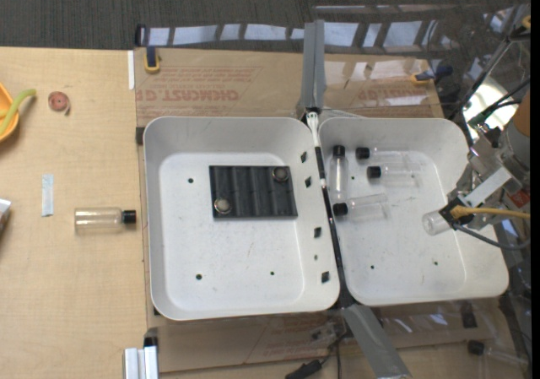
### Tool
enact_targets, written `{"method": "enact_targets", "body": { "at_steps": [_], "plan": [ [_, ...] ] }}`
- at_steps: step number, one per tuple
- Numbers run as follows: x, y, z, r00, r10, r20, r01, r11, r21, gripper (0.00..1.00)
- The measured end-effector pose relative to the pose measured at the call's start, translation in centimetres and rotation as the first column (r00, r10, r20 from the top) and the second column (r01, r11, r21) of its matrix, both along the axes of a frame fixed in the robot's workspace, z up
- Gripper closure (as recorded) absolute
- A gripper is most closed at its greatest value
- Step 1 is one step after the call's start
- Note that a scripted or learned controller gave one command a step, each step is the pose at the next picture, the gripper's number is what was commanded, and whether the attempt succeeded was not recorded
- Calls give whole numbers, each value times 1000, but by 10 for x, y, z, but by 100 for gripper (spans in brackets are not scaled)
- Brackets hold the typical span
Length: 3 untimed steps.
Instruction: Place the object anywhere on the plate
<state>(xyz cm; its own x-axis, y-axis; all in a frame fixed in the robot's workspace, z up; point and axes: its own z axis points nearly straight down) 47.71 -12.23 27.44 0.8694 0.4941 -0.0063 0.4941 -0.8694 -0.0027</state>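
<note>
Hovering at the right bin's [472, 280] edge, the gripper [456, 215] pinches a clear vial [437, 222], still far from the dark plate [253, 192] in the left bin [169, 276].

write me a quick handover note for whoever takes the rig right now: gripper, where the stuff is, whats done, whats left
Gripper: at the right side of the right white bin, with a clear plastic vial at its tip; whether the fingers are closed on the vial cannot be told.
Job's things: the dark ribbed rectangular plate lies in the left white bin, with two small round pieces on it. More clear black-capped vials lie in the right bin's upper left.
Done: gripper is at a vial.
Left: confirm the grasp, carry the vial to the left bin, set it on the plate.
</note>
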Motion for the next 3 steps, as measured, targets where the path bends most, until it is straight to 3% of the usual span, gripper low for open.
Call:
{"method": "enact_targets", "body": {
  "at_steps": [1,3],
  "plan": [
    [12,127,40,1000,19,2,-19,1000,-2,100],
    [0,303,-42,966,260,-1,-260,966,-1,100]
  ]
}}
